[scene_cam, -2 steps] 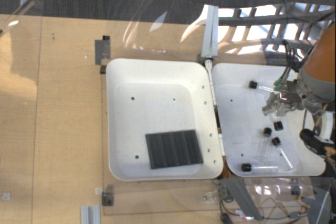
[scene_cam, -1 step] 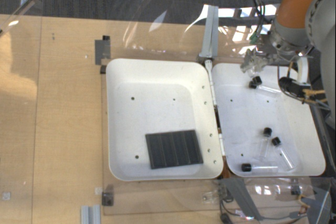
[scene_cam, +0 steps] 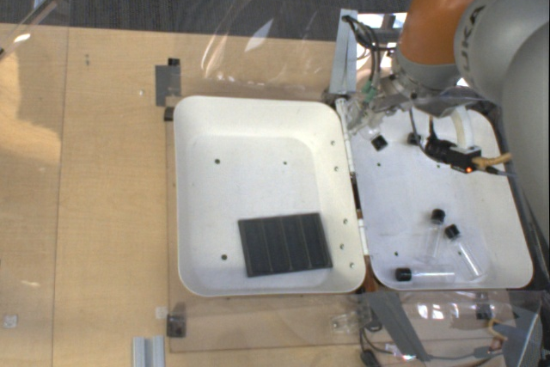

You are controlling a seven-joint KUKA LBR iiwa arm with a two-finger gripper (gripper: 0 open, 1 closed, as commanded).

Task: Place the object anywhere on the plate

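The plate (scene_cam: 284, 243) is a dark grey, ribbed rectangle lying flat in the left bin (scene_cam: 249, 129), well below and left of the pincer (scene_cam: 371, 109). Small black pieces (scene_cam: 444, 224) lie in the right bin (scene_cam: 400, 193), below and right of the pincer; which one is the object cannot be told.

- On the pale wooden table (scene_cam: 86, 185) two shallow white plastic bins sit side by side, their inner edges touching or nearly so.
- The left white bin (scene_cam: 258, 133) holds a dark ribbed rectangular plate (scene_cam: 284, 244), which lies in the bin's near half, toward its right.
- The right white bin (scene_cam: 404, 185) holds small black caps and clear plastic pieces (scene_cam: 443, 241) scattered in its near half.
- The grey arm with the orange band (scene_cam: 447, 4) hangs over the far end of the right bin, reaching in from the right.
- A small dark bracket (scene_cam: 169, 82) stands on the table just behind the left bin's far left corner.
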